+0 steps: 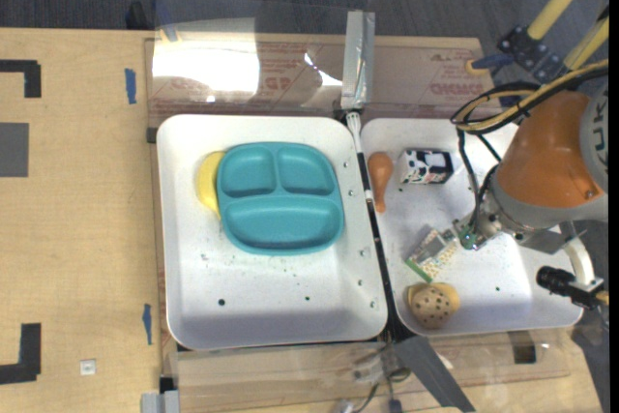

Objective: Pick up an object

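Camera view, looking down at a slant. Two white bins are sitting side by side on the bench.

The left bin is holding a teal divided plate with three compartments, lying flat in the upper half of the bin. A yellow object is showing at the plate's left edge, partly covered by it; its shape cannot be determined. Small dark specks are lying scattered on the bin floor below the plate.

The right bin is holding several items. An orange carrot-shaped piece is lying against the bin's left wall, near the top. Just to its right, a small black-and-white patterned box is resting near the upper rim. A tan perforated ball is sitting at the bin's lower left. Between the box and the ball, a flat pale card or packet with green markings is lying tilted.

The arm is reaching in from the right, its orange band hanging over the right bin's upper right part. The gripper is sitting low over the bin, just beside the upper right corner of the packet. How far the pincer is parted cannot be told, nor whether it has hold of anything; contact with the packet cannot be confirmed.
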`<state>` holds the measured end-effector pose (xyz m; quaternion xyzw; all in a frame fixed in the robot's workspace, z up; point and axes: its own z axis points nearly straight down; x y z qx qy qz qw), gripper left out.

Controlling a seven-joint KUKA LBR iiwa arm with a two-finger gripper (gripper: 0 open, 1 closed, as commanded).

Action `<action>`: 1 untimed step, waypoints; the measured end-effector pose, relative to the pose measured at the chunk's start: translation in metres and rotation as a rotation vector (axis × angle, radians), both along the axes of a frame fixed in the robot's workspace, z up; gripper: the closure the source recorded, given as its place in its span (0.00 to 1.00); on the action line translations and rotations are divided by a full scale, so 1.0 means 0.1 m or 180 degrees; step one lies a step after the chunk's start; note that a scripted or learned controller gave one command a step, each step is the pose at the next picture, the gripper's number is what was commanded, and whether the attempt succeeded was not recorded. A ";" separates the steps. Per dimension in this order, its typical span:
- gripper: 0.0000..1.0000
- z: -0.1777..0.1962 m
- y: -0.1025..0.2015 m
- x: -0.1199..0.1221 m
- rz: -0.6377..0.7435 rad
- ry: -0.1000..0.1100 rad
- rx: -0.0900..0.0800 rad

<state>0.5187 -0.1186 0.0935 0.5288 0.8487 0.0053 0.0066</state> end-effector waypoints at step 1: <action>0.00 0.00 0.01 -0.20 0.0511 -0.0030 -0.0027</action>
